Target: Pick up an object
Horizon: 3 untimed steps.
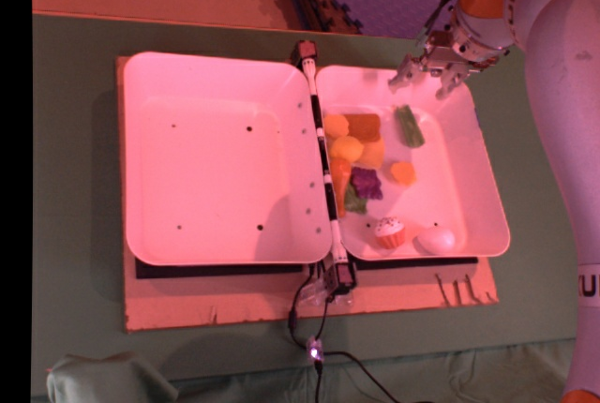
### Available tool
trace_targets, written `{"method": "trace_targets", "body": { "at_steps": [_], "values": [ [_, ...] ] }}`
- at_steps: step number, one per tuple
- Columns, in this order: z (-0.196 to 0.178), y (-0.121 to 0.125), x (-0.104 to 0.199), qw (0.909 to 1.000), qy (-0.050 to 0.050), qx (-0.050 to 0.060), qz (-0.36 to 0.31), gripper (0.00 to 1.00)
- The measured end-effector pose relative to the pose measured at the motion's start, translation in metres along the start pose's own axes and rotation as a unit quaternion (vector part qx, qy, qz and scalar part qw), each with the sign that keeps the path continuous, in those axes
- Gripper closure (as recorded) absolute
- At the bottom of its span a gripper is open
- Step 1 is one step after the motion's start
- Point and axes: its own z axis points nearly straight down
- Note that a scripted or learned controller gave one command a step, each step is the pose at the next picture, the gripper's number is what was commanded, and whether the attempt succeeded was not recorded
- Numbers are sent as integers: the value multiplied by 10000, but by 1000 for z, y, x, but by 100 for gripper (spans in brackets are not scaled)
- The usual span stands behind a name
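In the camera view, the gripper [427, 78] hung over the far edge of the right bin [487, 204], its two fingers spread apart with nothing between them, one tip toward the bin's middle and the other out near the far right corner. The nearest candidate was the green bean-like piece [409, 126], which lay just below the gripper in the picture, a little nearer the camera and slightly toward the divider side of the gripper's midpoint. Its long axis ran from the far rim toward the near one, tilted slightly, so it lay roughly crosswise to the line between the two fingertips; in my judgement that suited a straight descent with little wrist turn, provided the arm first shifted a touch toward the camera. Beyond the green piece, farther from the gripper and toward the divider [323, 167], sat a cluster: an orange block [363, 125], yellow pieces [347, 148], a small orange piece [403, 172] and a purple piece [367, 183], packed close and so harder to single out. Farthest from the gripper, by the near rim, stood a toy cupcake [389, 232] and a white egg [436, 239]. The left bin [150, 82] lay well apart, across the divider.
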Motion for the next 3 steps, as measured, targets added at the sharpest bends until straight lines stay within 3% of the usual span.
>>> {"method": "trace_targets", "body": {
  "at_steps": [1, 2, 3],
  "values": [
    [44, -7, -6, 10000, -1, 4, 3, 0],
    [62, -3, -7, 10000, -13, -77, -1, 0],
    [52, -3, -8, 10000, -23, -85, 14, 100]
  ]
}}
